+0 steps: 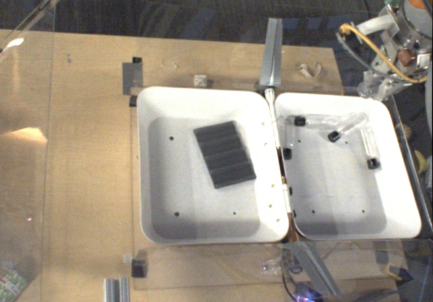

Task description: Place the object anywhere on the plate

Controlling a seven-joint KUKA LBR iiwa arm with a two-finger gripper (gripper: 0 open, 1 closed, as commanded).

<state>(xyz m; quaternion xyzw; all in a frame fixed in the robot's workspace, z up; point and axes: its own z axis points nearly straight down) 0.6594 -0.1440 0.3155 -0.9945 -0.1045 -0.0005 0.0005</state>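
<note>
A dark grey ribbed rectangular plate (224, 154) lies tilted in the left white bin (152, 179), a little above its middle. In the right white bin (399, 206), near the back wall, lie clear tube-like pieces with black ends (333, 135); whether they are one object or several separate ones I cannot tell. The arm's wrist and gripper (376, 84) hang over the back right corner of the right bin, above and to the right of the clear pieces and far from the plate. Nothing shows in its grasp.
A grey metal post (272, 53) stands behind the seam between the bins. Yellow cable (372, 47) loops beside the wrist. Small black blocks (136, 63) sit on the wooden bench around the left bin. A clear panel covers the left side.
</note>
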